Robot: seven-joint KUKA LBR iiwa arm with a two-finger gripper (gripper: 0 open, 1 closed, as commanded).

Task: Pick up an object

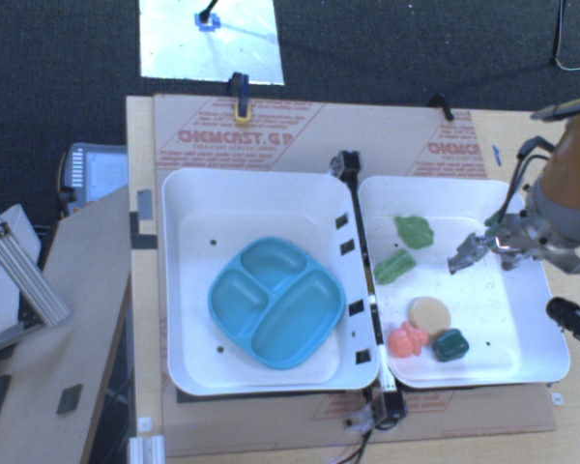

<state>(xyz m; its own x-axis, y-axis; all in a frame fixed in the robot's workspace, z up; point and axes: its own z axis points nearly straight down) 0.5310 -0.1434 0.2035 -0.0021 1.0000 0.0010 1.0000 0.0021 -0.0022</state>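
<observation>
Gripper above 5 toys, 1 blue plate

Blue divided plate in white left bin. Green pieces, tan disc, coral toy, teal block.

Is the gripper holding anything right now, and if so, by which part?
Nothing is held. The gripper hangs above bare floor of the right bin, apart from the green pieces, with nothing between its fingers.

Smooth glossy blue plastic plate, matt white plastic bins, brown cardboard sheet, dark rough carpet
</observation>
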